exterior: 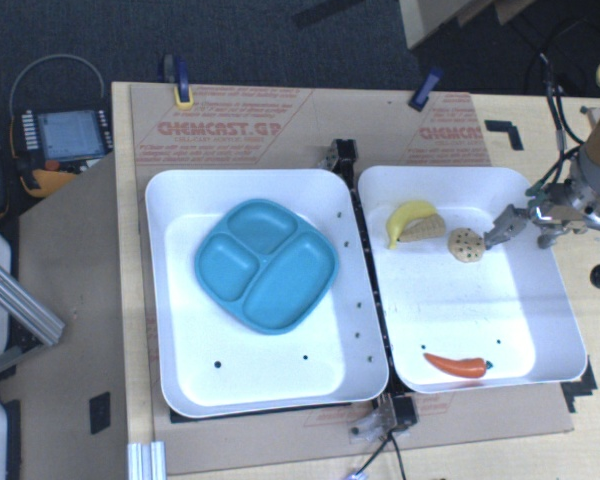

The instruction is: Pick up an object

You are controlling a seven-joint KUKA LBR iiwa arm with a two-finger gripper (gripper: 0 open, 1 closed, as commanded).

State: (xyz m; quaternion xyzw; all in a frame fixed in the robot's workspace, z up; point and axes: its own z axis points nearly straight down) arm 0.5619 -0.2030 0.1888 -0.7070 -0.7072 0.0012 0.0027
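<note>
The right bin holds a yellow banana with a tan wedge lying against it, a round speckled cookie and a red chili pepper near the front wall. My gripper hangs over the bin's back right part, just right of the cookie. It is open, with nothing between its fingers. The left fingertip sits close to the cookie's right edge; whether it touches is unclear. The left bin holds a blue divided plate.
A black clamp sits at the back where the two bins meet. Cables hang by the arm at the right. A pendant lies off the bench at the far left.
</note>
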